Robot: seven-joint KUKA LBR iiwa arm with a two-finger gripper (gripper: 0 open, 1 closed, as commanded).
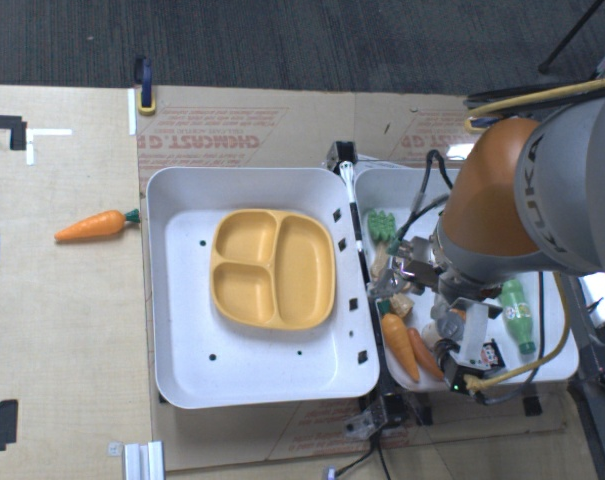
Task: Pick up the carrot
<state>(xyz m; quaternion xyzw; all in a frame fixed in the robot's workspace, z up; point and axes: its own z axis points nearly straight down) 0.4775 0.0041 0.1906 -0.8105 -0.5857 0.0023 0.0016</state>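
Note:
Two orange carrots lie side by side in the right bin's near left corner, one (397,344) against the left wall and a slimmer one (423,352) to its right. A third carrot (92,226) with a green stub rests on the bench, left of the left bin. My gripper (390,282) hangs low in the right bin, just beyond the upper ends of the two binned carrots, and the arm's wrist covers much of it. I see nothing held in it.
A yellow divided plate (274,268) sits in the left bin (182,368). The right bin (557,368) also holds a green leafy item (382,226) near its far left, a green bottle (517,314) on its right side and small packets under the arm. Cables trail from the wrist.

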